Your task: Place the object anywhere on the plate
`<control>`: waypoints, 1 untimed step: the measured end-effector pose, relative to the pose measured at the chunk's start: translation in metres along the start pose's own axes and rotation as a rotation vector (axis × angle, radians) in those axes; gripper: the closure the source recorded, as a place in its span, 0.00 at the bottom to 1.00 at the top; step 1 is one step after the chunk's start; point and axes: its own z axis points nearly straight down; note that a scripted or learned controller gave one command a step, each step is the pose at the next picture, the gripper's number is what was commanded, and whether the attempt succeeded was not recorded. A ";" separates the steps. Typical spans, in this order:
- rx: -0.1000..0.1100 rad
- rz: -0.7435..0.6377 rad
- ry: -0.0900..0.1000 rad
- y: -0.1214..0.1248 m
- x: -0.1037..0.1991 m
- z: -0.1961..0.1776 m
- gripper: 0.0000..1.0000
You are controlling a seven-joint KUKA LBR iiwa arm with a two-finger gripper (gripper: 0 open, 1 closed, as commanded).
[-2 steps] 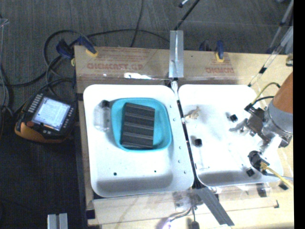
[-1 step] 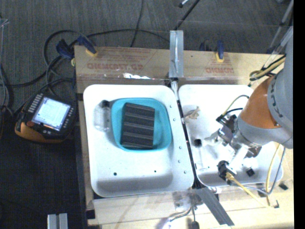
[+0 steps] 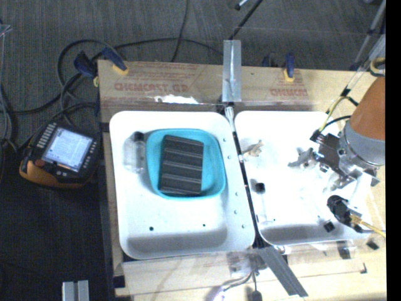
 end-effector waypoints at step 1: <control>0.002 0.085 0.000 -0.053 0.090 0.056 0.00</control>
